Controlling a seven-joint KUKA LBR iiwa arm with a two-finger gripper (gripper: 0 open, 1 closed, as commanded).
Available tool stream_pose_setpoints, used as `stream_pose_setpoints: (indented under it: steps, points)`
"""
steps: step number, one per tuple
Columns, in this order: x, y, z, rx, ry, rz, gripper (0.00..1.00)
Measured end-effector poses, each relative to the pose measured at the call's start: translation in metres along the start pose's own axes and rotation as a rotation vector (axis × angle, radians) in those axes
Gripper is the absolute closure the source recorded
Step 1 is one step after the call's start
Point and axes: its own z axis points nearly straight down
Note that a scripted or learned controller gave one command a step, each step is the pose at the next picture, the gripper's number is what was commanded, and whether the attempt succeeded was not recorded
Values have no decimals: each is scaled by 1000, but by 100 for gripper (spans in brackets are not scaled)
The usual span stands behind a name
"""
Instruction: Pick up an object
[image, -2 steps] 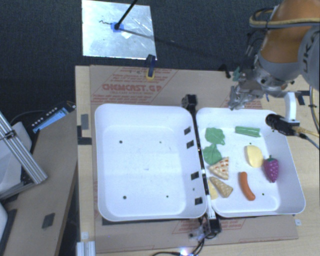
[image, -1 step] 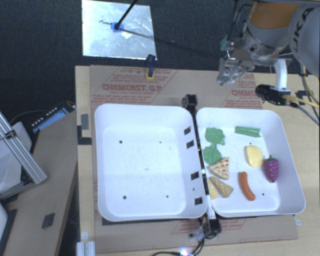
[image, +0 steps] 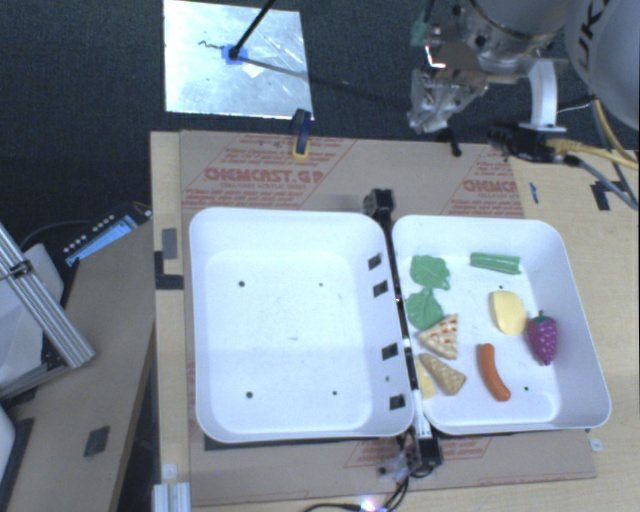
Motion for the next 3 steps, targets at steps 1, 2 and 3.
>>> stream_pose_setpoints:
  steps: [1, 2, 3]
  points:
    - [33, -69, -3, 12, -1, 3, 100]
    - [60, 1, -3, 7, -3, 5, 100]
    - [94, 1, -17, 8, -2, 5, 100]
